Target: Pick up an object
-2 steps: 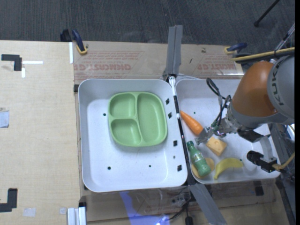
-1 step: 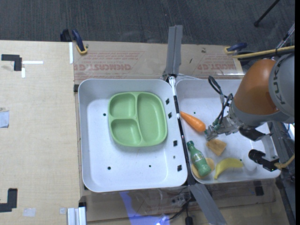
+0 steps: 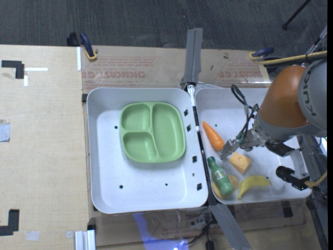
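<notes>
In the right bin (image 3: 223,100) lie an orange carrot (image 3: 212,135), a yellow cheese wedge (image 3: 240,163), a green bottle (image 3: 221,177) and a yellow banana (image 3: 253,184). My gripper (image 3: 229,149) reaches in from the right and sits low between the carrot and the cheese wedge, just above the wedge's left corner. Its fingers stand slightly apart with nothing between them. The grey arm with its orange band (image 3: 283,100) rises behind it.
A green three-compartment plate (image 3: 153,132) lies in the left bin (image 3: 104,181). A grey divider bar (image 3: 193,56) runs between the bins. Blue clamps (image 3: 87,45) hold the cardboard at the back.
</notes>
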{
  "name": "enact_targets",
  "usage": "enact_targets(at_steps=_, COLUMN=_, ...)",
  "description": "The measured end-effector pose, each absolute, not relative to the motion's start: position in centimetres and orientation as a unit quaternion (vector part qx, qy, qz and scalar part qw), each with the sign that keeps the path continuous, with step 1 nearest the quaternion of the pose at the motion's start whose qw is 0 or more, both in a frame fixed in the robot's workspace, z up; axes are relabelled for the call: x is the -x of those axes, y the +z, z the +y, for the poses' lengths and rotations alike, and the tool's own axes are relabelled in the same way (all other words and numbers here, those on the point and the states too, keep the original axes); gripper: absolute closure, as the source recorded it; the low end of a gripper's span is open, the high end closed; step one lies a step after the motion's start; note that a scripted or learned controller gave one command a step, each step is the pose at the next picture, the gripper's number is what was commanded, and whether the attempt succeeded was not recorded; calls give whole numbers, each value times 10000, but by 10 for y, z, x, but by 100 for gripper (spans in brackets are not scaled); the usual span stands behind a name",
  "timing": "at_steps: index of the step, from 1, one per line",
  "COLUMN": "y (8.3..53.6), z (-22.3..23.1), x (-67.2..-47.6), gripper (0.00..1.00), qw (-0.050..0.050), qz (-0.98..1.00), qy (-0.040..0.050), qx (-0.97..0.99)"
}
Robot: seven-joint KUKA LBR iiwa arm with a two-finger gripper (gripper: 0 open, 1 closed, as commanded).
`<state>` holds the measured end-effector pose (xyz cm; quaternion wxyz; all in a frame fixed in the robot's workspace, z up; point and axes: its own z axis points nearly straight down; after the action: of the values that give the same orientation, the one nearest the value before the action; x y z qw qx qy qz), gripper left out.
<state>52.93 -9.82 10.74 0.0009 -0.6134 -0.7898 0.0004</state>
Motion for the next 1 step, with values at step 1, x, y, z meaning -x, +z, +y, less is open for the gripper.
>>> enact_targets(at_steps=1, y=116, z=-99, x=-530, gripper=100, qw=11, qz=-7886, qy=2, qx=6149)
